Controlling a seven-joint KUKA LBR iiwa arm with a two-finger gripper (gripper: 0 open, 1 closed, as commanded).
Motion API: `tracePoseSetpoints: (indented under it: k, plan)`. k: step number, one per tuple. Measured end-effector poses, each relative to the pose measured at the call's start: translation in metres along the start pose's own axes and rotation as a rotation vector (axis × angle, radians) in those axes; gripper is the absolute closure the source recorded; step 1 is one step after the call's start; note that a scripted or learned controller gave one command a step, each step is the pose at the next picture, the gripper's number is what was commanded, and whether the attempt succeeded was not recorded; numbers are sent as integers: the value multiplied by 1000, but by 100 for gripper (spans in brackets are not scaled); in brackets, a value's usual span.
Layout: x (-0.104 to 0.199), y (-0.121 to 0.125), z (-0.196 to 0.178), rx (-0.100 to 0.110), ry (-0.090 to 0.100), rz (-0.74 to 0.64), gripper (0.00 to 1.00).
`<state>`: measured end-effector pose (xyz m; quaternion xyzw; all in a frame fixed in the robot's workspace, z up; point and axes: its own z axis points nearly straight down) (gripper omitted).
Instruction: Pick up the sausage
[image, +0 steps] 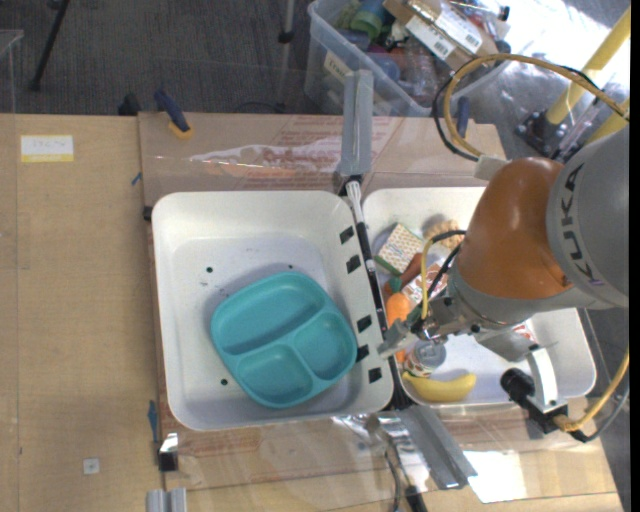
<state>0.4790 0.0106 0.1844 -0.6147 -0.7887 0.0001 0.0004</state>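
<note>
My gripper (415, 345) hangs low over the left part of the right bin (570, 375), close to the divider between the bins. Just under it lies a yellow banana (440, 385), and an orange piece (397, 306) sits right beside it on the left. A reddish-brown stub (412, 267) that may be the sausage pokes out between a checkered box (400, 246) and the arm, which hides most of it. A tan item (440, 229) peeks out behind the wrist.
The left bin (190, 230) holds a teal divided plate (285, 340). The bulky orange-banded arm (520, 245) covers the middle of the right bin. A clear tub of clutter (400, 50) stands behind the bench.
</note>
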Motion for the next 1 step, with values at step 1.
tracePoseSetpoints:
  k: [1]
  plan:
    - [0,0,0,0,0,0,0]
